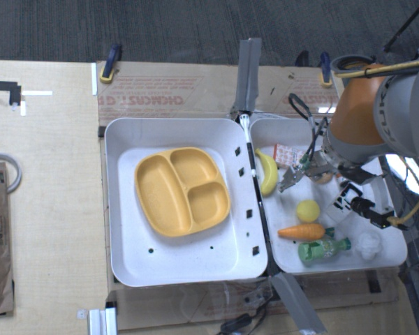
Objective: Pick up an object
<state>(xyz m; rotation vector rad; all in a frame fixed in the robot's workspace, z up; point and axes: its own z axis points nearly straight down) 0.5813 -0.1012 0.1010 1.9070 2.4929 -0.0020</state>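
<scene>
The grey arm (398,110) reaches in from the right, its orange band (356,114) sitting over the upper part of the right bin (387,257). Below the band the wrist bends down and leftward, ending in the gripper (288,181), which hangs low over the bin's upper left area. Whether its tips are spread or pressed together cannot be told from this slant (they read as one thin grey shape), and nothing is visibly caught between them.

Just left of the gripper lies a banana (267,173), curved along the bin's left wall, close to the tips but whether touching them cannot be told. Just above the gripper, partly under the wrist, lies a red-and-white packet (288,155). Below and a little to the right of the gripper sits a small yellow ball (308,210), apart from it. Further below lie a carrot (301,232) and, beyond that, a green bottle (322,248) on its side, the two just beside each other. To the lower right of the gripper, near the bin's far corner, rests a pale crumpled thing (368,245) (too washed out to name). Black cabling and a bracket (359,206) hang off the wrist over the bin's right half.

Well to the left of the gripper, across the divider, the left bin (126,257) holds a yellow divided plate (183,190). Both bins rest on the counter (42,152).
</scene>
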